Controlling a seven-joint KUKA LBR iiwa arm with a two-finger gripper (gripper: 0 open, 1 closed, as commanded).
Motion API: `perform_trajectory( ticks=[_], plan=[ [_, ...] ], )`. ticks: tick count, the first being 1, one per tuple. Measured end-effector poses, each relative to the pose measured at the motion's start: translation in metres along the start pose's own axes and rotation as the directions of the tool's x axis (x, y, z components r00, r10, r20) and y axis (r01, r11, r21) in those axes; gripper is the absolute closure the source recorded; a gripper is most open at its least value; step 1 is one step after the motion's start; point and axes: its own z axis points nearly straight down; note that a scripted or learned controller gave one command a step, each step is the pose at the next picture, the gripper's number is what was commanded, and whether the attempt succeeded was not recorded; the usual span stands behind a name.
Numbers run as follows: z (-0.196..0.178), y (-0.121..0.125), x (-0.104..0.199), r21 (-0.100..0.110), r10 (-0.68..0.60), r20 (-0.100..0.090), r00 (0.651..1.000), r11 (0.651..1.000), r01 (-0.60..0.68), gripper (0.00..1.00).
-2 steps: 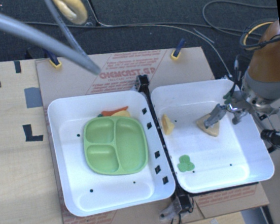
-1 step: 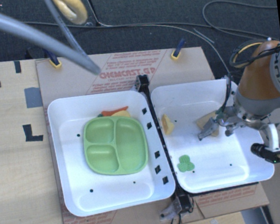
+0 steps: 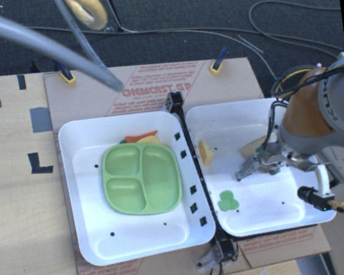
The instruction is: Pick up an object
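Observation:
My gripper (image 3: 244, 172) reaches from the right into the right bin (image 3: 246, 223), its grey fingers low over the bin floor near the middle. A tan flat piece (image 3: 249, 149) lies just behind the gripper, partly hidden by it. A pale yellow chunk (image 3: 206, 152) sits near the bin's left wall, and a small green leafy piece (image 3: 227, 201) lies in front of the gripper toward the bin's near side. Nothing shows between the fingers.
The left bin (image 3: 91, 239) holds a green divided plate (image 3: 142, 177), with an orange strip (image 3: 141, 136) and a yellow piece behind it. A black divider (image 3: 191, 162) joins the bins. Cables cross the dark floor behind the bench.

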Motion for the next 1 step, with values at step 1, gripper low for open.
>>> perform_trajectory(
  ticks=[1],
  plan=[
    [-0.0131,0.0011,-0.0001,-0.002,0.0,0.0,1.0,1.0,0.0,1.0]
  ],
)
